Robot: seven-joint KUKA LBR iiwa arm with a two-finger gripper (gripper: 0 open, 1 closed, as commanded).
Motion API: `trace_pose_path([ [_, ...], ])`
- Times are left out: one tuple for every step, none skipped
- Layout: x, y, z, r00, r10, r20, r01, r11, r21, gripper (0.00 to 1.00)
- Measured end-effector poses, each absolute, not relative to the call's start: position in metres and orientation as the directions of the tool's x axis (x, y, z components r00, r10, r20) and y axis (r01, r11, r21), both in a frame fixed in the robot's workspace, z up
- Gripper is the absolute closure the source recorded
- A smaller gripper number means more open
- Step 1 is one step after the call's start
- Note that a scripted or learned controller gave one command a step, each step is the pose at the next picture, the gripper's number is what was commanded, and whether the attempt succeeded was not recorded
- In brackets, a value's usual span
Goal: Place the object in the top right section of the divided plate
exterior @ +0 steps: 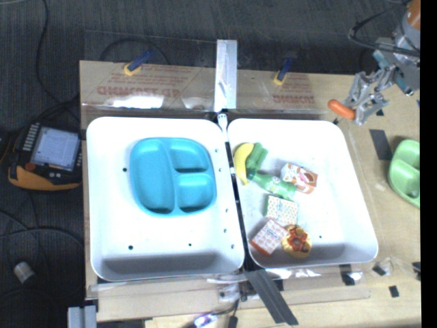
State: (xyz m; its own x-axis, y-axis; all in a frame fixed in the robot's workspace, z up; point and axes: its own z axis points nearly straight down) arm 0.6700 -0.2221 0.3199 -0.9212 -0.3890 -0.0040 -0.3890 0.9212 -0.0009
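Blue divided plate (173,175) sat in my left bin (109,251), the banana (243,161) among packets right of it, and the gripper (370,98) hung upper right, its jaw state unreadable.

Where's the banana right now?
The banana lies in the right bin, at its upper left corner against the divider between the bins, touching the green bottle on its right. The blue divided plate sits in the left bin.
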Motion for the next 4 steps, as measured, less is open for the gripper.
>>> trace_pose_path([
  [0.670,-0.222,0.365,-0.792,-0.610,-0.005,-0.610,0.792,-0.001,1.00],
  [0.670,-0.222,0.381,-0.592,-0.806,-0.005,-0.806,0.592,-0.001,1.00],
  [0.670,-0.222,0.423,-0.312,-0.950,-0.006,-0.950,0.312,-0.002,1.00],
  [0.670,-0.221,0.433,0.023,-1.000,-0.007,-1.000,-0.023,-0.002,1.00],
])
